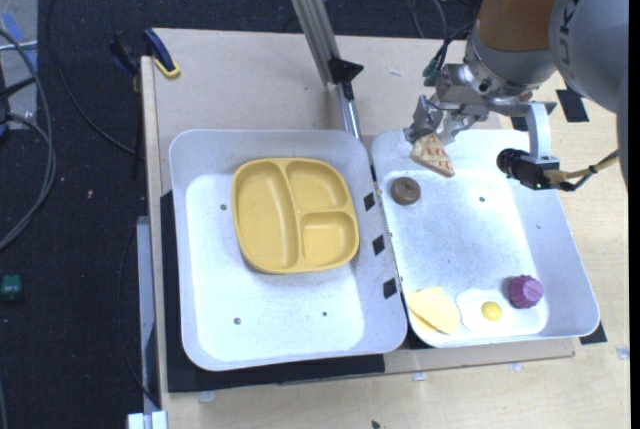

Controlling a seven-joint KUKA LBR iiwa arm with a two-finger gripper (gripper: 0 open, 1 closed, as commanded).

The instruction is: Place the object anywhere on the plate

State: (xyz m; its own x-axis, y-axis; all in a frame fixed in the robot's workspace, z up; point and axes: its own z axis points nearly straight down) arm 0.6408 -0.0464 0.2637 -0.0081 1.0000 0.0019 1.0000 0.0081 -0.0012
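Gripper (432, 129) upper right of frame, clamped on tan waffle-like wedge (434, 156), lifted clear of right bin (560, 247). Yellow divided plastic plate (295, 215) sits left-centre, likely next target.

Only one marking can be made out: large dark letters on the grey casing of the arm (598, 12) at the upper right, cut off by the frame edge and seen at a slant, so they cannot be read with certainty. Nothing else carries legible text.
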